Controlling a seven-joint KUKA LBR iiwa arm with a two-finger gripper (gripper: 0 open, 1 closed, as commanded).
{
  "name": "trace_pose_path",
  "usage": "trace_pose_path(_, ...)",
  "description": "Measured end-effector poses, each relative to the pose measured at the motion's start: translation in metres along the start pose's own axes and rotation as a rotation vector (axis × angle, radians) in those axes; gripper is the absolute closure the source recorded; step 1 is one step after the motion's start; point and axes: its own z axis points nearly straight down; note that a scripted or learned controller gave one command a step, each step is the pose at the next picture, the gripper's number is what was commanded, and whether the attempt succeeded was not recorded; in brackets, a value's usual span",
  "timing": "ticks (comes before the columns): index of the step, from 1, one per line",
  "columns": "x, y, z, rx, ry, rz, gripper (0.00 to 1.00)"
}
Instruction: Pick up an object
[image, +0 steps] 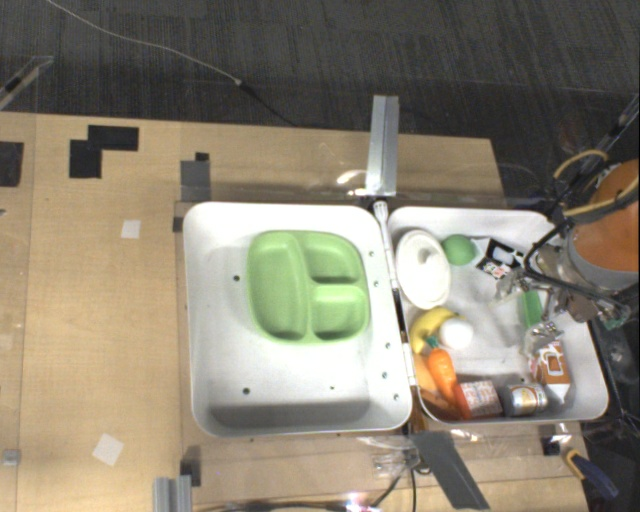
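Note:
The right bin (590, 400) holds several objects. A white bowl (422, 268) and a green ball (458, 250) lie at its far left. A banana (428, 325), a white egg (457, 335) and a carrot (440, 375) sit lower left. Along the near wall lie a brown packet (480, 397), a metal can (522, 400) and an orange carton (552, 368). My gripper (528, 305) hangs low over the bin's right side, right by a slim green object (530, 306). The arm hides how that object sits against the gripper.
The left bin (210, 400) holds a green divided plate (305, 285). A black-and-white card (495, 258) lies near the green ball. The arm's orange band (612, 225) and its cables overhang the right bin's far right corner. A metal post (383, 145) stands behind the bins.

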Motion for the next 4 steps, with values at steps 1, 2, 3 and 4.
trace_pose_path(1,0.016,0.007,0.014,-0.009,0.012,0.008,0.00)
trace_pose_path(2,0.010,0.006,-0.001,0.001,-0.003,0.005,1.00)
trace_pose_path(3,-0.049,-0.005,-0.153,-0.009,0.017,0.226,1.00)
trace_pose_path(4,-0.047,-0.005,-0.150,-0.013,0.022,0.228,0.00)
